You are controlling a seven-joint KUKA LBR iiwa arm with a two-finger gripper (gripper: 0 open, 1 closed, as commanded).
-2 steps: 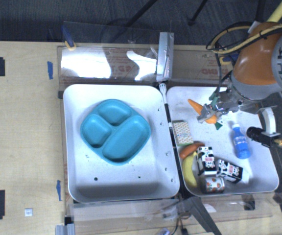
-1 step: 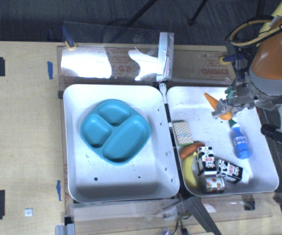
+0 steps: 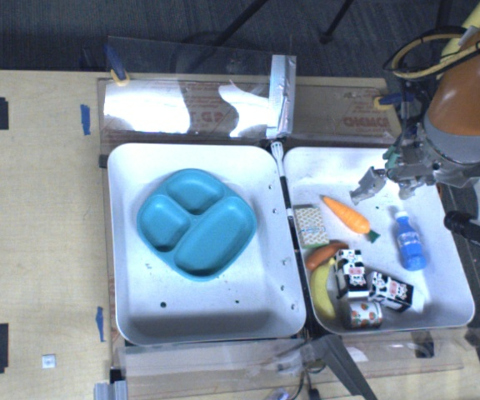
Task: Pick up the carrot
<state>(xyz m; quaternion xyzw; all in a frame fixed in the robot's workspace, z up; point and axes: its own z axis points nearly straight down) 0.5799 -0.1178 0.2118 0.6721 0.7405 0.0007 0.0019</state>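
Lying free in the right bin [image 3: 440, 307], the carrot [image 3: 346, 214] looks light, stiff and smooth; its thick middle suits a crosswise grip. The claw [image 3: 387, 183] hovers just beside it, fingers apart, holding nothing. Bottle [image 3: 407, 241], banana [image 3: 322, 290] and cartons [image 3: 372, 283] share this bin; the left bin [image 3: 132, 307] holds a blue divided plate [image 3: 195, 222].

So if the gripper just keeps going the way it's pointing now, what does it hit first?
Probably the carrot. The gripper points down and toward the view's left, and the carrot lies just beyond its tip in the right bin. Its height above the bin floor is unclear, so it could pass over.
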